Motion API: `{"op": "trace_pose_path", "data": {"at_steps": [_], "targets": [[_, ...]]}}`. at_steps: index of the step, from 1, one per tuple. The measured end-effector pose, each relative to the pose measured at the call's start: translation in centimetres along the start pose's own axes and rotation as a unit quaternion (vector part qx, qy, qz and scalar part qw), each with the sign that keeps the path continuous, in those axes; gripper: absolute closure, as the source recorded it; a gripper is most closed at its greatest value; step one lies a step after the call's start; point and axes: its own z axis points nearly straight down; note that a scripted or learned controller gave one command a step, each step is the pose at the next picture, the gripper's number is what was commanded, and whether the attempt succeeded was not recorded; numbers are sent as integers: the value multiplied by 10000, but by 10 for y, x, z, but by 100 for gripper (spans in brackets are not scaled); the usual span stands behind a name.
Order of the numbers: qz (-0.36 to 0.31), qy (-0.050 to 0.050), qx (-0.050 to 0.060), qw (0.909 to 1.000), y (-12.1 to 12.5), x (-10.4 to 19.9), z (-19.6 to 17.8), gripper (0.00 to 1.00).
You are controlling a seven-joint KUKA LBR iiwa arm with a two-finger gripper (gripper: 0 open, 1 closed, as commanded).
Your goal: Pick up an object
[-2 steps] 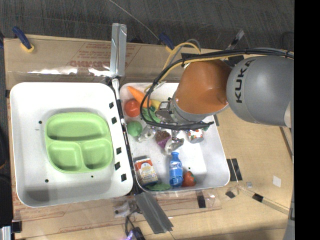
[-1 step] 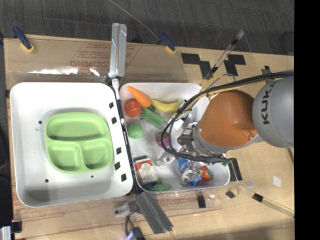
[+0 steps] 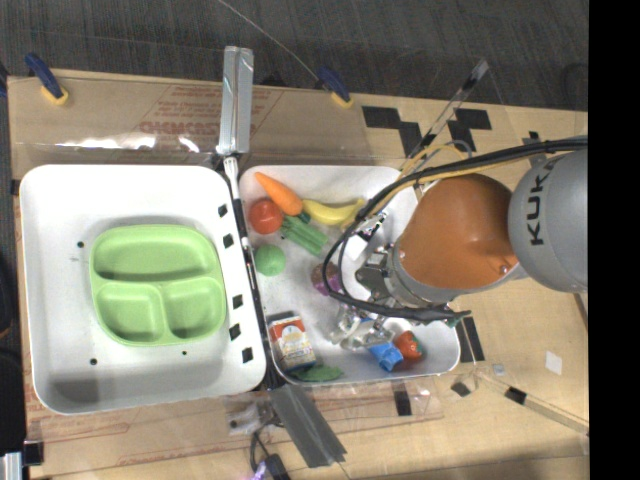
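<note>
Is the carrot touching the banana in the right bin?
Apart. The camera view shows a strip of white bin floor between the carrot and the banana.

2 bins side by side. Left bin: divided tray inside. Right bin: carrot, banana at far end; small box at near end. My gripper hangs right of the box.
</note>
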Motion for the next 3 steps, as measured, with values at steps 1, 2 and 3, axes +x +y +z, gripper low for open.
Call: {"op": "trace_pose_path", "data": {"at_steps": [1,2,3], "targets": [[-1968,-3,5,9804,-92,-55,9,100],[-1961,1,1,9806,-92,-54,9,0],[-1878,16,-28,9822,-1,2,11,0]]}}
